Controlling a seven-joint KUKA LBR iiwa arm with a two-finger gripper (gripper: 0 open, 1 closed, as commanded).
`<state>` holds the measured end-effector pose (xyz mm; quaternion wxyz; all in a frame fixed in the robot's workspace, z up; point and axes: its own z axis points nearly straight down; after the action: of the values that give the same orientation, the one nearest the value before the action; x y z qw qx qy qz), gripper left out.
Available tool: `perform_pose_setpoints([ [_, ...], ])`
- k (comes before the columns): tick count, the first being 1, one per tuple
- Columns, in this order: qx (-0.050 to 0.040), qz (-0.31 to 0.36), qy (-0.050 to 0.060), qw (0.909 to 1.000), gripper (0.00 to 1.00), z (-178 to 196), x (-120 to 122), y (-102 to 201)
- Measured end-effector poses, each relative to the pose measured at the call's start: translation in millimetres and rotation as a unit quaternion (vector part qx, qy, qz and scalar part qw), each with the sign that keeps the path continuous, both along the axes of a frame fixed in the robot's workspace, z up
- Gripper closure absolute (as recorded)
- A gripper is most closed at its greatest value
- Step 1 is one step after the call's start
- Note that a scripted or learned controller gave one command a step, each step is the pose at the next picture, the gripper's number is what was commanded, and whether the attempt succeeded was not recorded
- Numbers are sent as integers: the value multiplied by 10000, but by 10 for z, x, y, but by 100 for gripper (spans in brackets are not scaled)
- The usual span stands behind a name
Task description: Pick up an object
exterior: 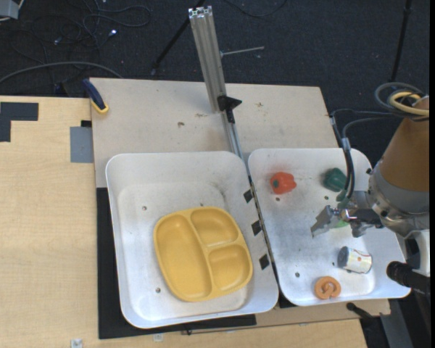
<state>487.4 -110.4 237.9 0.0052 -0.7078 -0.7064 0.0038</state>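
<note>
Two white bins share the bench; we cannot tell our gripper's (332, 222) state; nearest object, a white cylinder (354, 260), lies just toward the right bin's (297, 281) near edge.

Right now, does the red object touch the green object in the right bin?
Apart. The camera view shows bare white bin floor between the red object and the green object.

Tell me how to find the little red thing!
Look in the right-hand white bin, up near its far left corner. The red thing lies there alone; it is red with a dark spot, unlike the green one beside it.
</note>
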Motion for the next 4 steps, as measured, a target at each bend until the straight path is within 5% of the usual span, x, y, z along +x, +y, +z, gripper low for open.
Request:
perform_pose_setpoints([
  [1,-9,10,-57,10000,0,52,21,-1],
  [4,3,5,-19,10000,0,-1434,-1,-151],
])
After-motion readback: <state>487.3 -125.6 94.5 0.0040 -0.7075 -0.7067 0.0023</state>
